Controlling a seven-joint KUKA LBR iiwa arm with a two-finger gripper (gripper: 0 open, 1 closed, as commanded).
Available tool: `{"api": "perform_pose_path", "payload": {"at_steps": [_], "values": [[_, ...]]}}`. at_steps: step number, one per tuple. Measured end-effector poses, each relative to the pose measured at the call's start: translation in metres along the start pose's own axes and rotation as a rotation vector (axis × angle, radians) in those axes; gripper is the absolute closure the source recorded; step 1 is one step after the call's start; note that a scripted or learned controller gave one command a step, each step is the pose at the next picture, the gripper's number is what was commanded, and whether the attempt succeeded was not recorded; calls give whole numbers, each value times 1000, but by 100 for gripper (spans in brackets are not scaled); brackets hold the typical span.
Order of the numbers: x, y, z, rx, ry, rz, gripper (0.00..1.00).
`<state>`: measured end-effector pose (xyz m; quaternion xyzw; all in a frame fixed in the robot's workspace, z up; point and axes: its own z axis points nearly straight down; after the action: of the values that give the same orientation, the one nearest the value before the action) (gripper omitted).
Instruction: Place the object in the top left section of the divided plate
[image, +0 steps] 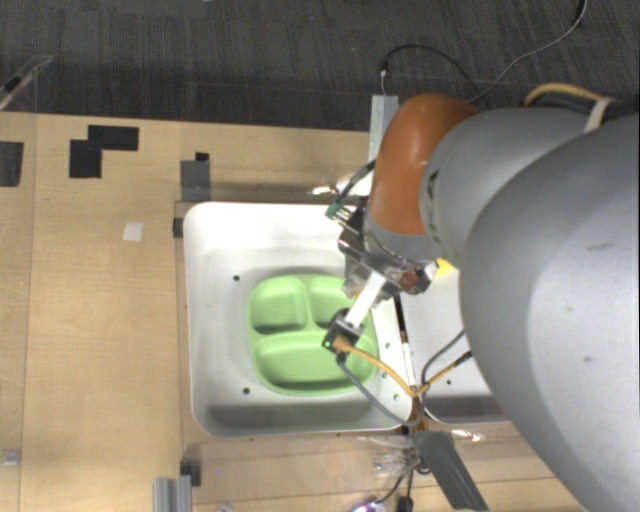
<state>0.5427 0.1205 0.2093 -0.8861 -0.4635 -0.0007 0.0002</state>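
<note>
The divided plate (300, 360) is lying at the centre of the left bin (215, 300). The arm (520, 260) is reaching in from 3 o'clock, and the gripper (368, 275) is hovering over the plate's 2 o'clock edge. The wrist is covering the gripper's working end, so its opening and whether it is carrying anything cannot be told. The object cannot be located; it may be hidden under the wrist. The top left section (280, 300), at 10 o'clock on the plate, is showing bare green, so the placement is judged not yet done. A shift toward 9 o'clock, then lowering and release, is probably remaining.
</note>
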Motion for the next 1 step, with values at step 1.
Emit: {"api": "perform_pose_path", "payload": {"at_steps": [1], "values": [[-95, -2, -35, 0, 1, 27, 100]]}}
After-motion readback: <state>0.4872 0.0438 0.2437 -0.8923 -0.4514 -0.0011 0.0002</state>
